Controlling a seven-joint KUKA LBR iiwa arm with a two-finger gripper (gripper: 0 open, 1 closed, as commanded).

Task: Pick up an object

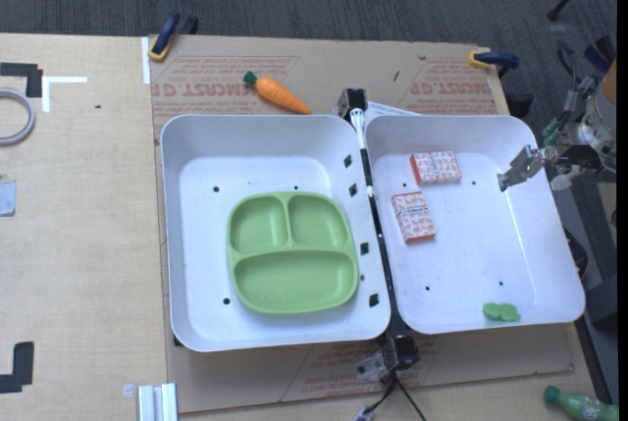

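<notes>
The pincer (pixel 520 168) hangs over the right bin's (pixel 549 242) far edge, seemingly pressed together on nothing though it is too small to be sure, well apart from the two boxes (pixel 435 168), so a descent here risks striking the rim.

Gripper (pixel 517 170) low at right edge — wrist behind it, reaching leftward.

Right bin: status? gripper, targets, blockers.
Gripper at right bin far-right rim, nothing seen between fingers. Two pink boxes and green piece untouched. Path to boxes looks clear.
</notes>
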